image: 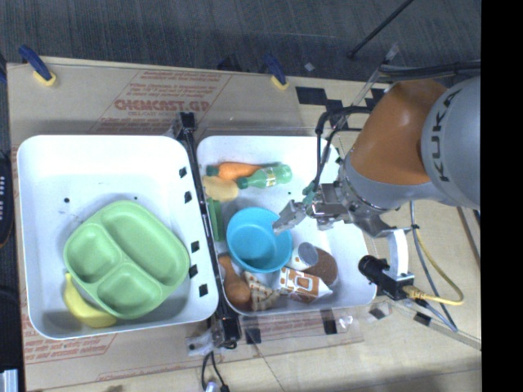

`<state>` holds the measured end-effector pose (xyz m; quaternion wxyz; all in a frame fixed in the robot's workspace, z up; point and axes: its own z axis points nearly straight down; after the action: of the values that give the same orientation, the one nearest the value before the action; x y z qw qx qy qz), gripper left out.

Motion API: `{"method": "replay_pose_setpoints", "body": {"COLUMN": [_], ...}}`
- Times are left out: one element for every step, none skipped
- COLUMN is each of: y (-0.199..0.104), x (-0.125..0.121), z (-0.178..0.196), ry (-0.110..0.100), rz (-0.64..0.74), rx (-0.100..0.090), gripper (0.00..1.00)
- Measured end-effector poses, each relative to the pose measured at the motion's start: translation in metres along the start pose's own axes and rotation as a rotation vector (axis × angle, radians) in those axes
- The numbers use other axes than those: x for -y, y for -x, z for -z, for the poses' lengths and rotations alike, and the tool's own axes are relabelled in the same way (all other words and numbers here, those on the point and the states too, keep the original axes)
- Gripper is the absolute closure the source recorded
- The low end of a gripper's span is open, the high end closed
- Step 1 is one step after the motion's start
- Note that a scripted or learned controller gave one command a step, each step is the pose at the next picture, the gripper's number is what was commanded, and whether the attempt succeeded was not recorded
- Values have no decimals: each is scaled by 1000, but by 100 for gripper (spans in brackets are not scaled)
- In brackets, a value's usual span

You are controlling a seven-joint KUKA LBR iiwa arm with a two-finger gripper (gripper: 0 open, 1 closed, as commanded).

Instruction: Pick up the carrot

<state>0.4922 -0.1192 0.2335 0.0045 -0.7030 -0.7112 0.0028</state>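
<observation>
A cardboard-covered tabletop (163, 96) is seen carrying two white bins side by side. The fingers (288, 216) are held over the right bin (304, 150), just above the rim of a blue cup (257, 239); whether they are apart or together cannot be told. The carrot (237, 171) is found beyond and left of the fingers, beside a green bottle (270, 176), against the far wall, and is not gripped.
</observation>
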Motion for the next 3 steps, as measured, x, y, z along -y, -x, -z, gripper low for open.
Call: {"method": "replay_pose_setpoints", "body": {"y": [-17, -45, -25], "x": [-63, -143, -169], "z": [-59, -39, -116], "ry": [-2, 5, 25], "rz": [71, 49, -337], "rx": [3, 4, -1], "gripper": [0, 0, 0]}}
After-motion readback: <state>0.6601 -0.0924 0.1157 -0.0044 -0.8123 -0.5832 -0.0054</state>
